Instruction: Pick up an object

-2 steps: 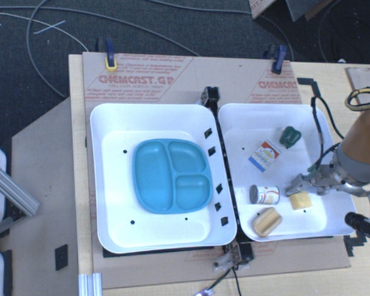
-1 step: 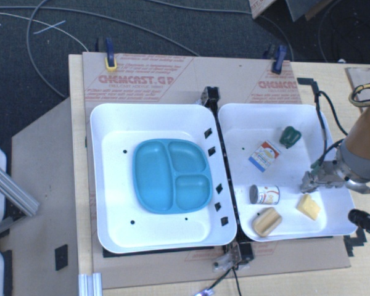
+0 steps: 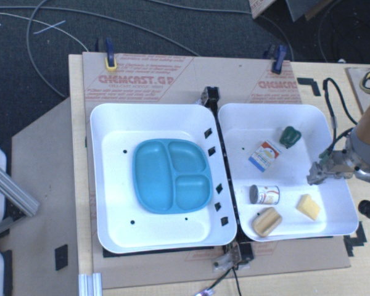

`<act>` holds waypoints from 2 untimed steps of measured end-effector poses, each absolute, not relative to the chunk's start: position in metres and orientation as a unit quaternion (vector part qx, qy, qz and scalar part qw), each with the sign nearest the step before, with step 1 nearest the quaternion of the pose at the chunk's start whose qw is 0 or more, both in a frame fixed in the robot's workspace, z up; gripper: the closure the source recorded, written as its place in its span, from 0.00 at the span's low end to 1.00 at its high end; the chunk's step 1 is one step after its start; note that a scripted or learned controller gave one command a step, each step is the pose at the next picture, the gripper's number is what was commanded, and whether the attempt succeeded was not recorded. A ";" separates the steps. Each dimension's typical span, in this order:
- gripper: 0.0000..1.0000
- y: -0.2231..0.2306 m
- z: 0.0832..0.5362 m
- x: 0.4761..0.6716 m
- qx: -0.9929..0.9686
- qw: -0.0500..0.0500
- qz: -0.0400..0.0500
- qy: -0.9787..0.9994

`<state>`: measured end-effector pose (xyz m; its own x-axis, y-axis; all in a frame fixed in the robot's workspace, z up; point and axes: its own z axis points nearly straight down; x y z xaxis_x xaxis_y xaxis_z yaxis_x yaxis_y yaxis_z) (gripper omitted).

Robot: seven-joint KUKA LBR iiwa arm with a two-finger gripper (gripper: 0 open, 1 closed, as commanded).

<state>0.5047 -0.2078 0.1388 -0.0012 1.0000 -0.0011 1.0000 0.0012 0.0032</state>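
Gripper (image 3: 316, 175): positioned at the right edge of the right bin (image 3: 234, 165), low over the bin floor. Whether it is released or clenched cannot be determined at this resolution; nothing is seen lodged in it.
Arm (image 3: 365, 153): enters from the right; only the wrist section is in view, which places the gripper over the near-right part of the bin.
Yellow wedge (image 3: 308, 207): just below the gripper and slightly left. Nearest candidate; judged the likeliest target.
Small can (image 3: 265, 195): left of the gripper, lying on its side, apart from the wedge. Likely to roll if nudged.
Tan block (image 3: 266, 221): below-left of the gripper, near the bin's front rim, close under the can.
Card packet (image 3: 264, 156): left and slightly above the gripper, lying flat; a flat item offers little edge to grip.
Green object (image 3: 290, 137): above-left of the gripper, near the bin's back area.
Left bin (image 3: 105, 165): well to the left; holds a blue divided tray (image 3: 172, 175), centred.
Task status: no object lifted; judged to be at the approach stage.
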 end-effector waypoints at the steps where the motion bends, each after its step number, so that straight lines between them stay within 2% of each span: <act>1: 1.00 -0.215 0.201 0.507 0.707 0.004 0.001 0.707; 2: 1.00 -0.206 0.261 0.511 0.706 0.004 0.002 0.708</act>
<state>0.5106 -0.2060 0.2607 -0.0026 1.0000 -0.0026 1.0000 0.0026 0.0079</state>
